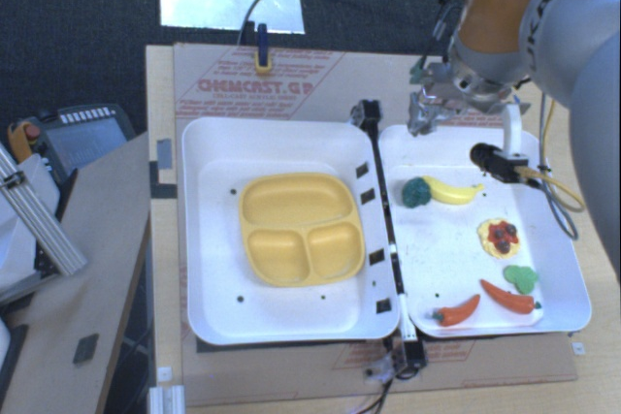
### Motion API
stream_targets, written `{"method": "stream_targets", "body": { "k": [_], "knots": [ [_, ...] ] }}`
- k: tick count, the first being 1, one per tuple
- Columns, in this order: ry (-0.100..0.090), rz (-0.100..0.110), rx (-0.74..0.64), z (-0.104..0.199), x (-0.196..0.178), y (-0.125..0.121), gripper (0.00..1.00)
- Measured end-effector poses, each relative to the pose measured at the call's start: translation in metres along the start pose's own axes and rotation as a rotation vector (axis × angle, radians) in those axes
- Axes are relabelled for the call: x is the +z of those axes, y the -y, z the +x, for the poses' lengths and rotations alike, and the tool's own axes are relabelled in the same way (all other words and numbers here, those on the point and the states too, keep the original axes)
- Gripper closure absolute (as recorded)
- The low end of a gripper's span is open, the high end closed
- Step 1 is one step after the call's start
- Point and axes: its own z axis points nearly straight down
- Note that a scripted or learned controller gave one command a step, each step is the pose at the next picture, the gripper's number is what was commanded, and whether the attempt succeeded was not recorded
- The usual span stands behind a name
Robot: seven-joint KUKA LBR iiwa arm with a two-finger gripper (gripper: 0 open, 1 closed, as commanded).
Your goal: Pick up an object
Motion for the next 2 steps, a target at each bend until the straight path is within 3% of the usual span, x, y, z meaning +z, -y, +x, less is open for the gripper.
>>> {"method": "stream_targets", "body": {
  "k": [2],
  "knots": [
    [-0.001, 0.002, -0.002, 0.093, 0.010, 0.013, 1.00]
  ]
}}
